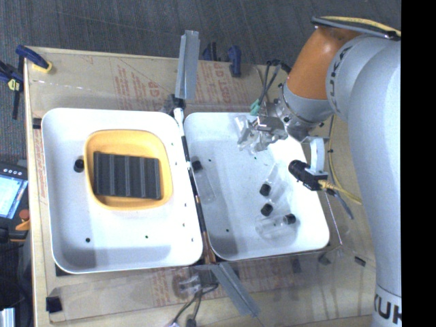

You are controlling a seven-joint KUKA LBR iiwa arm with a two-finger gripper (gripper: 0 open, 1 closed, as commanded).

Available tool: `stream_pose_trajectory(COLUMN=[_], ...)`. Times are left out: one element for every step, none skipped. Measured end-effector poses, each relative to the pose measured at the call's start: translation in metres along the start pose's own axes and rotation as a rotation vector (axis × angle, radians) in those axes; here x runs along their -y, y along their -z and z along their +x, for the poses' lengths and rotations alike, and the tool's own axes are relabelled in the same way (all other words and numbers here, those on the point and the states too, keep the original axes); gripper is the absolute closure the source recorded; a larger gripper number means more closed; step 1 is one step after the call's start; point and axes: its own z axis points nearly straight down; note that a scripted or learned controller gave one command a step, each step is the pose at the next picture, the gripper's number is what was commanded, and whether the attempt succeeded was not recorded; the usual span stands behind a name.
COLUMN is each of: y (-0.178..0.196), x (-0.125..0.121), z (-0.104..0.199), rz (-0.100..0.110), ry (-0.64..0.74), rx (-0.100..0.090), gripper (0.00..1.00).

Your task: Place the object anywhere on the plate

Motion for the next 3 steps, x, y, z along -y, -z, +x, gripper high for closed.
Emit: stream_pose_trajectory(y=[0.017, -0.009, -0.009], x=[0.031, 0.033, 0.033], z=[0.06, 0.139, 0.138], rz=[0.002, 0.003, 0.002], ry=[0.172, 0.379, 0.378], rx=[0.001, 0.002, 0.002], gripper=[1.0, 1.0, 0.0])
